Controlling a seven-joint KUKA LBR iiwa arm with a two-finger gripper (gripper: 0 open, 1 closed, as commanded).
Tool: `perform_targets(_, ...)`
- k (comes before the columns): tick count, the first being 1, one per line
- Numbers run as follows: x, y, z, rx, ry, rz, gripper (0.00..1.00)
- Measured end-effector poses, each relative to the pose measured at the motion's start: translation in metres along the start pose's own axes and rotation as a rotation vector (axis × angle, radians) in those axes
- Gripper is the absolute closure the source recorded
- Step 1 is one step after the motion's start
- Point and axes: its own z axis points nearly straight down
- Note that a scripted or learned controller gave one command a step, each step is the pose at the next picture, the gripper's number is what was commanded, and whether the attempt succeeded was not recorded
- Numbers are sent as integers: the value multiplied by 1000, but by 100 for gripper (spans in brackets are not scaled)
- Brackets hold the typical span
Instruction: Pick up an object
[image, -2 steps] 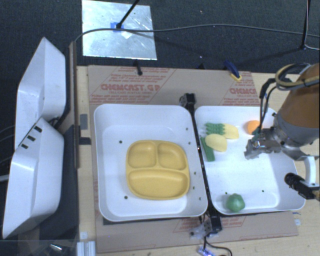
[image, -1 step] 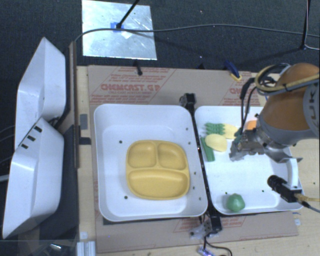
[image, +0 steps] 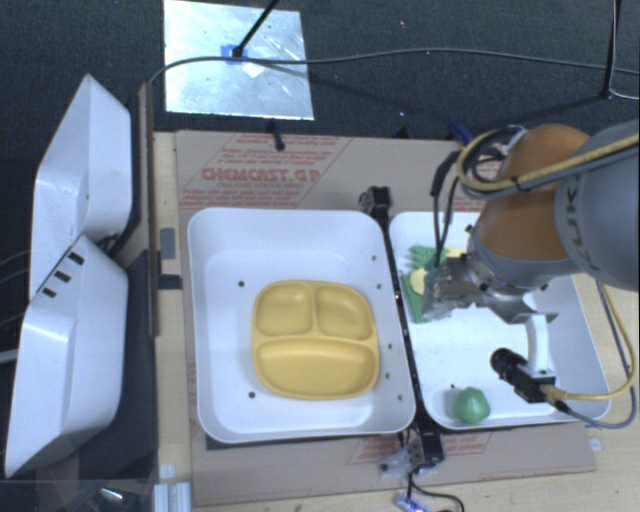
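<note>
Green round object sits at the lower edge of the right bin, nearest the viewer and well apart from the end effector. That end effector hangs over green and yellow items crowded against the bin's upper-left wall, presumably the chosen target; its grip state cannot be told. Left bin holds a yellow divided plate, lying flat.

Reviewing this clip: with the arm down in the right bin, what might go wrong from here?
The gripper sits close to the right bin's left wall, among green and yellow items crowded there, so it may scrape the wall or grab nothing. The green ball lies apart near the front rim, likely out of this attempt.
</note>
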Motion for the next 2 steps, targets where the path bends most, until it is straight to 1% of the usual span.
perform_targets(1, 52, 7, -11, -1, -1, 0, 100)
perform_targets(2, 105, 6, -1, 1, 0, 0, 100)
